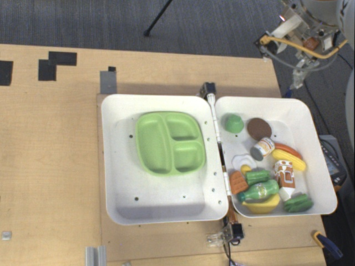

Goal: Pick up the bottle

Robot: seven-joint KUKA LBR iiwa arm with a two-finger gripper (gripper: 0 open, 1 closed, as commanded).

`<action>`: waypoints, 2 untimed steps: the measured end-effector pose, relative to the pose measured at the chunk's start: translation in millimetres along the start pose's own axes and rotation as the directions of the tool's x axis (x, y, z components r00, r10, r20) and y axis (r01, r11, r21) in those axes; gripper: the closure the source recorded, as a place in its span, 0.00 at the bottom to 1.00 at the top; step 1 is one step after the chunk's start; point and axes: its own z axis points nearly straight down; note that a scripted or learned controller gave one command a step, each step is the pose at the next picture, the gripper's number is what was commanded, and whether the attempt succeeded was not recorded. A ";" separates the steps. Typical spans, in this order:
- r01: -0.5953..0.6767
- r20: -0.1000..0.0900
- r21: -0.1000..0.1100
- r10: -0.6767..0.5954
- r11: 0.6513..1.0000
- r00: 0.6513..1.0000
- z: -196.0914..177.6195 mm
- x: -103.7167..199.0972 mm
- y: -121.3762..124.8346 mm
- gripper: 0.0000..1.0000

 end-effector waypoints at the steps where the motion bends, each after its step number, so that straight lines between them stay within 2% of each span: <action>1: -0.350 -0.001 0.001 0.350 0.937 0.937 -42.8 12.7 -41.3 0.00; 2: -0.352 0.002 0.001 0.352 0.936 0.936 8.3 16.5 -42.3 0.00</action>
